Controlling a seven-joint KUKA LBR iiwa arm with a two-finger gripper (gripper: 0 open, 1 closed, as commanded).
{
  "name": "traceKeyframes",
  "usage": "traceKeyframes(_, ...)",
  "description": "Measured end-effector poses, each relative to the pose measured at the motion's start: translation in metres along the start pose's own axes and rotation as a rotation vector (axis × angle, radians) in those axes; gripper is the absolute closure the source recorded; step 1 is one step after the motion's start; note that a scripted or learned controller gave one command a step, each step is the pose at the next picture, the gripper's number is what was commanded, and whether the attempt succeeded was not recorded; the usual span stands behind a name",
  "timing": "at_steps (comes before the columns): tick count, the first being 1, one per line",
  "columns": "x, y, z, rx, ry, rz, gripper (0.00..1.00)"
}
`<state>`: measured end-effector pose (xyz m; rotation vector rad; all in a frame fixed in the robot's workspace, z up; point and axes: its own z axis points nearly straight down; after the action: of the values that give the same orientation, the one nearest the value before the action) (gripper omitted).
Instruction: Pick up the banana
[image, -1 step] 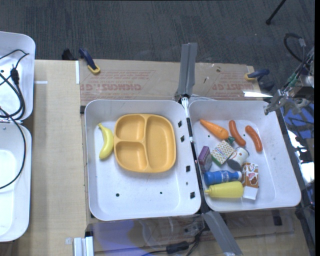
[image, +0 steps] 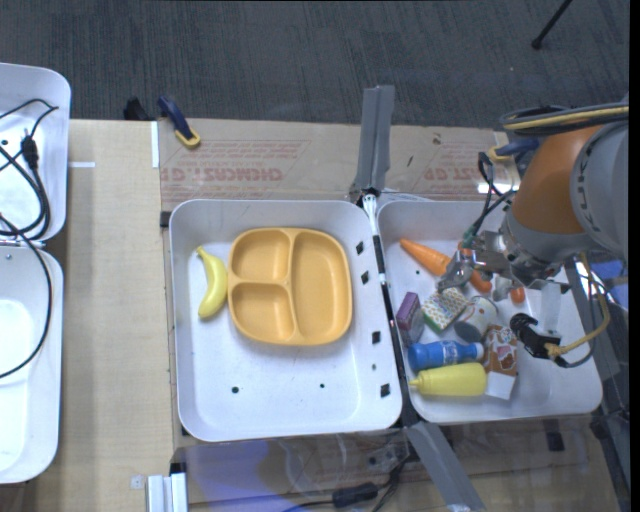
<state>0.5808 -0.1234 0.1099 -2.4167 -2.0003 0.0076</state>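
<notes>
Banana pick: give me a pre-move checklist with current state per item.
1. Target located: ok. The banana lies in the left bin, beside the left edge of the yellow divided plate.
2. Banana unobstructed from above: ok, nothing lies on it.
3. Side clearance for fingers: not ok. The banana sits tight against the plate, near the bin wall.
4. Gripper over target: not ok. The gripper is over the right bin, among the carrot and bottles.
5. Gripper open and unloaded: cannot tell.
6. Path across the divider between bins: cannot tell.
</notes>
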Motion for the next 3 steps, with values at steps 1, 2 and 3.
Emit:
traceKeyframes(1,0.016,-0.071,0.011,0.001,0.001,-0.248,0.0)
traceKeyframes(2,0.003,-0.106,0.022,-0.001,0.001,-0.697,0.0)
traceKeyframes(3,0.017,-0.095,-0.079,-0.004,-0.001,-0.752,0.0)
